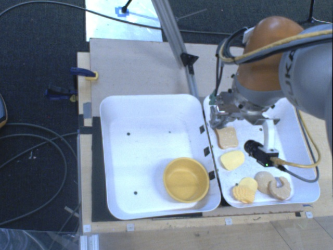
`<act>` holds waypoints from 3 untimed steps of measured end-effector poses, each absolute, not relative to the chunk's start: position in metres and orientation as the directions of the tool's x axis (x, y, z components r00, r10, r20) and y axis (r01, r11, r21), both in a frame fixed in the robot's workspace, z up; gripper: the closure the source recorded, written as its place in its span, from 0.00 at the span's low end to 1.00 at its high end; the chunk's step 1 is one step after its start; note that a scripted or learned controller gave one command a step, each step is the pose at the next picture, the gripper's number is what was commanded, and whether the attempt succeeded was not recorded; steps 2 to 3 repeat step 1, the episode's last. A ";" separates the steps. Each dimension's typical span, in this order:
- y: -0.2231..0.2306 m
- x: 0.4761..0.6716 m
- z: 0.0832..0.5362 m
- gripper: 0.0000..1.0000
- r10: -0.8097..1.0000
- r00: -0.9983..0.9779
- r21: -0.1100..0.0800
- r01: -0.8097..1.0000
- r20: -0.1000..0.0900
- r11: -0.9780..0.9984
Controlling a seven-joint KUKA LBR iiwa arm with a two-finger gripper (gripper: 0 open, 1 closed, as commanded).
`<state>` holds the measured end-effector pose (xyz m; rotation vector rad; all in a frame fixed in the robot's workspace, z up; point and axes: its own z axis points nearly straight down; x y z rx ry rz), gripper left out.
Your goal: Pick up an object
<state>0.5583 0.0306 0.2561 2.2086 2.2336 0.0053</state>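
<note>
My hand (221,116) hangs right of frame centre over the upper left corner of the right bin (304,155); I cannot tell whether it is spread or pressed together, the wrist hiding it. Just below lies the toast slice (227,137), tan, flat, squarish, probably the nearest target. To grip well I judge I should descend straight, straddling its short sides, clear of the bin wall. The yellow wedge (232,160) sits below it; a yellow bowl (186,179) rests lower in the left bin (130,119).
</note>
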 end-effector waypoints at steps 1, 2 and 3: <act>0.077 0.567 0.231 1.00 1.000 -0.010 0.000 1.000 0.001 0.010; 0.077 0.567 0.231 1.00 1.000 -0.010 0.000 1.000 0.001 0.010; 0.077 0.567 0.231 1.00 1.000 -0.010 0.000 1.000 0.001 0.010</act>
